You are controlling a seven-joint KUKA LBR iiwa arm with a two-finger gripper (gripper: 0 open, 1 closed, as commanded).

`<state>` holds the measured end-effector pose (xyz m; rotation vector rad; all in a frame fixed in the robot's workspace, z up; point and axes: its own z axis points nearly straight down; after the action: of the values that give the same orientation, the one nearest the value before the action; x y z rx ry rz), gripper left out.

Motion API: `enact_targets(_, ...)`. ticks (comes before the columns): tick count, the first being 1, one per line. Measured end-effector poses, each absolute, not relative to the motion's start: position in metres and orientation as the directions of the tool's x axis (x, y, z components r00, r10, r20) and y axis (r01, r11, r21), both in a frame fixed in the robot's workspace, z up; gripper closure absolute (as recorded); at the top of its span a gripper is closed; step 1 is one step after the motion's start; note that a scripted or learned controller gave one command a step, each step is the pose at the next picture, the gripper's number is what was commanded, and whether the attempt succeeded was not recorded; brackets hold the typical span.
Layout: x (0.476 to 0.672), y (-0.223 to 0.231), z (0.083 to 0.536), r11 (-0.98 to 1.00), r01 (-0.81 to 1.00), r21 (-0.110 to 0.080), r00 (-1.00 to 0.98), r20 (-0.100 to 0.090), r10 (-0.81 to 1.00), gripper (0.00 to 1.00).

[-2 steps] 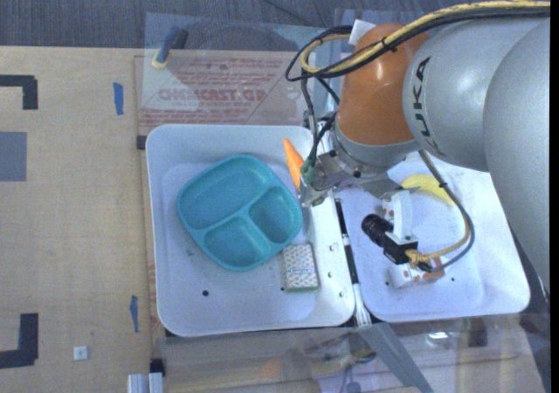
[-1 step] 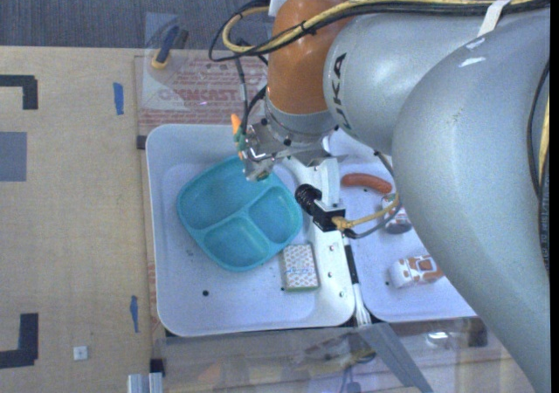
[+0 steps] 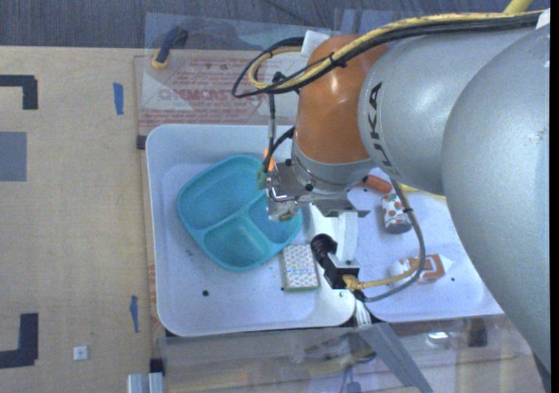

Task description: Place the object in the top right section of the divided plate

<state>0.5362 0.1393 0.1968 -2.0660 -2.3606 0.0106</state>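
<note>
Nearest the camera's low edge, a small patterned packet (image 3: 300,267) lies flat in the left bin (image 3: 175,295), just beside the lower right corner of the blue divided plate (image 3: 225,212). Past it is my hand (image 3: 281,206), hanging at the plate's right rim under my orange-banded wrist (image 3: 332,112). The wrist hides so much of it that I cannot tell how it is set or whether it has hold of anything.

The plate sits tilted in its bin, long axis running from lower right to upper left, dividers showing. I judge the top right section to be the one just left of and above my hand, so the coming move is a short shift inward over the rim.

Farther off in the right bin (image 3: 463,295) sit a spotted cup (image 3: 396,212) and an orange-and-white item (image 3: 428,267), well apart from the plate.
</note>
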Motion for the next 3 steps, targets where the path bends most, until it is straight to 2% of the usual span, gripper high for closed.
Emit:
enact_targets(1, 0.556, 0.189, 0.268, 0.101, 0.995, -0.004, -0.101, -0.003, 0.995, 1.00)
enact_targets(2, 0.562, 0.165, 0.235, 0.315, 0.949, -0.008, -0.315, -0.001, 0.949, 1.00)
enact_targets(3, 0.535, 0.137, 0.200, 0.248, 0.969, -0.008, -0.248, 0.000, 0.969, 1.00)
